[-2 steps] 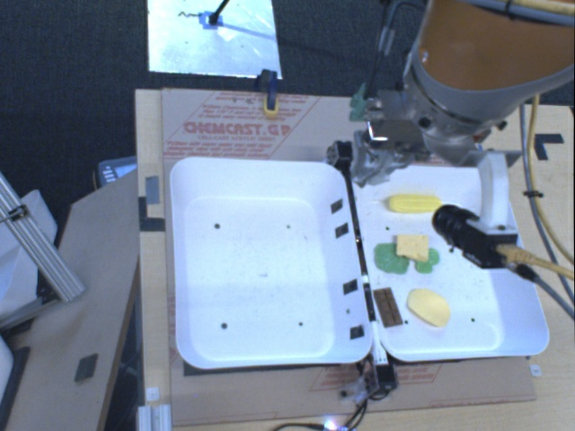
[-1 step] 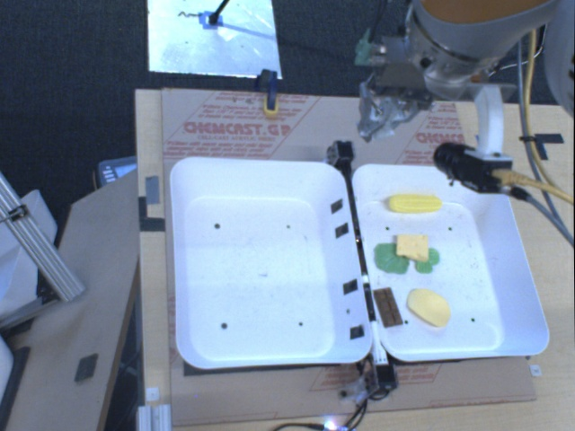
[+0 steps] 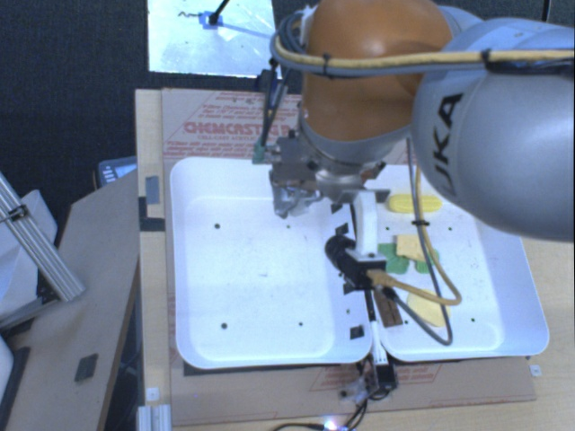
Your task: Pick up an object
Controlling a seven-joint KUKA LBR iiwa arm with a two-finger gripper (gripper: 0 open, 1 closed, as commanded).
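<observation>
My gripper (image 3: pixel 289 201) hangs low over the far right corner of the left white bin (image 3: pixel 193 268), under the big orange wrist band. No object shows between or under it. The right bin (image 3: pixel 526 326) holds several small items: a yellow piece (image 3: pixel 415 205) at the back, a pale yellow block (image 3: pixel 413 246) beside a green piece (image 3: pixel 393 257), another yellow piece (image 3: pixel 428 311) nearer the front, and a small brown block (image 3: pixel 389 310) by the dividing rim. The arm hides much of the right bin's far side.
Both bins rest on a cardboard sheet (image 3: pixel 216 124) atop the bench. A shiny metal plate (image 3: pixel 211 21) lies behind it. A grey side table (image 3: pixel 81 285) with an aluminium rail (image 3: pixel 36 250) stands to the left.
</observation>
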